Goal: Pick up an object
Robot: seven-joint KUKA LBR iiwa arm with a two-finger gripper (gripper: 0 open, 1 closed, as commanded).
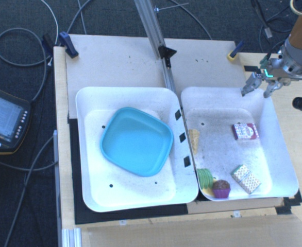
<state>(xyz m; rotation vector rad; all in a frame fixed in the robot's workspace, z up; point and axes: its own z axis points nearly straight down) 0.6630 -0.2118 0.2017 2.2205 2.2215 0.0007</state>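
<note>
My gripper hovers over the right bin's far rim, jaws spread and empty; no object picked up yet.

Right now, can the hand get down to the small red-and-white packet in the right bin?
Probably yes. The hand hovers open over the right bin's far corner, and the red-and-white packet lies alone, nothing beside or over it.
</note>
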